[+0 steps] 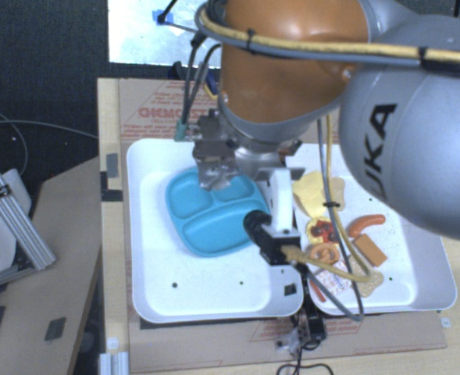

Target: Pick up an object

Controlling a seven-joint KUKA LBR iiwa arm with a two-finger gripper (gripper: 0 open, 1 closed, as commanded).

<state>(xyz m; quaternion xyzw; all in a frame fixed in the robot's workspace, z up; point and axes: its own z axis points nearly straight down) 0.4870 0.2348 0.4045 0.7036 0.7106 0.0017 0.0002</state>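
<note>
hand (216, 180): low over far edge of blue divided plastic tray (214, 219), finger spread cannot be told | tray: flat in left white bin (155, 287) | risk: broad flat tray likely offers only its rim; off-rim close would slip

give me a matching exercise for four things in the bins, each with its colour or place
Things:
1. divided plate
2. sausage
3. yellow slice
4. orange block

Descriptions:
A. red-orange, long, in the right bin
B. blue, in the left bin
C. orange, squarish, just below the sausage in the picture
D. pale yellow, at the top of the right bin's pile

Pairs: 1-B, 2-A, 3-D, 4-C
</note>
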